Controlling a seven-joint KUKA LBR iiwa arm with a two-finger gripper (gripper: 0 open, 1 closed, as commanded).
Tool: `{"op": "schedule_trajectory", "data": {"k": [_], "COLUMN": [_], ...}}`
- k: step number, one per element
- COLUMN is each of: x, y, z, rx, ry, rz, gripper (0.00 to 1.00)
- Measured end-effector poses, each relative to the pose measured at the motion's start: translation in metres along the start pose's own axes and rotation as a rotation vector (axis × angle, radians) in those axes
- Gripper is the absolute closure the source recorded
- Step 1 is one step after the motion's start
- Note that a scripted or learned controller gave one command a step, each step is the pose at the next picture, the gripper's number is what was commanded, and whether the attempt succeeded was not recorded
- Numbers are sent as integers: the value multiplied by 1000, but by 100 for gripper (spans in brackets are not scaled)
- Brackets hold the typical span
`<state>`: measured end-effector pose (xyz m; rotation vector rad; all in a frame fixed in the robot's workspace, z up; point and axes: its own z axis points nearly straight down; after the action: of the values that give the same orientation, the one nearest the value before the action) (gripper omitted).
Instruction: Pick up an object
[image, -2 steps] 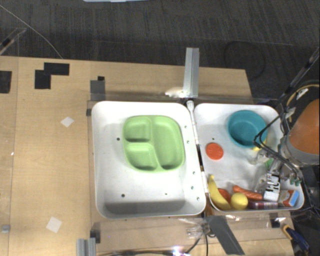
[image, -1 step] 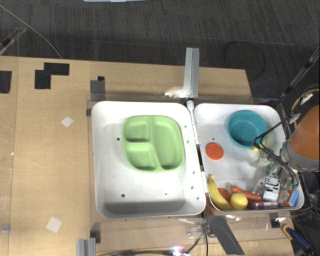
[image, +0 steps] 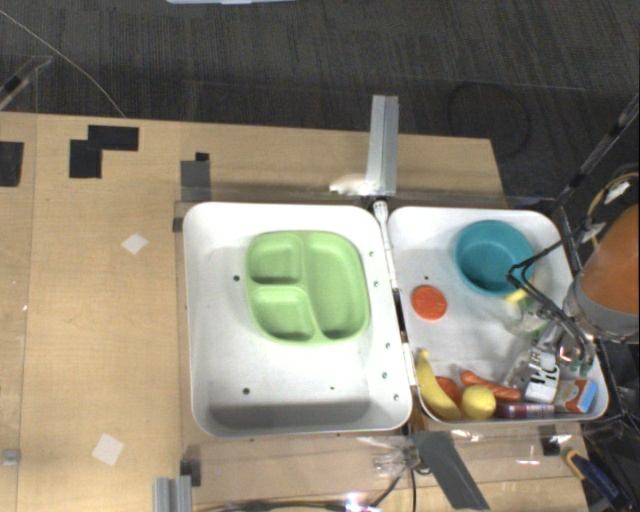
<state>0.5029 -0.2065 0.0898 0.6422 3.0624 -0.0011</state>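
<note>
My gripper (image: 541, 368) is low in the front right part of the right bin (image: 440, 235), among a cluster of small objects. Beside it at the bin's front wall lie a banana (image: 433, 385), a yellow lemon (image: 479, 402), a thin red-orange piece (image: 480, 380), a dark purple marker (image: 527, 409) and a red and blue item (image: 584, 397). An orange disc (image: 430, 302) lies apart toward the bin's left side. A teal bowl (image: 490, 253) stands at the back. I see nothing clearly held between the fingers.
The left bin (image: 215, 300) holds a green divided plate (image: 305, 285). The arm's orange band (image: 612, 262) and black cables (image: 545, 262) hang over the right bin's right edge. A metal post (image: 383, 145) rises behind the divider between the bins.
</note>
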Motion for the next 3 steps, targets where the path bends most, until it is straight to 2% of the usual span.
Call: {"op": "schedule_trajectory", "data": {"k": [1, 2, 3], "x": [9, 6, -62], "y": [-6, -4, 29], "z": [0, -14, -85], "rx": [0, -2, 1], "ry": [-6, -19, 2], "rz": [171, 164, 513], "gripper": [0, 100, 100]}}
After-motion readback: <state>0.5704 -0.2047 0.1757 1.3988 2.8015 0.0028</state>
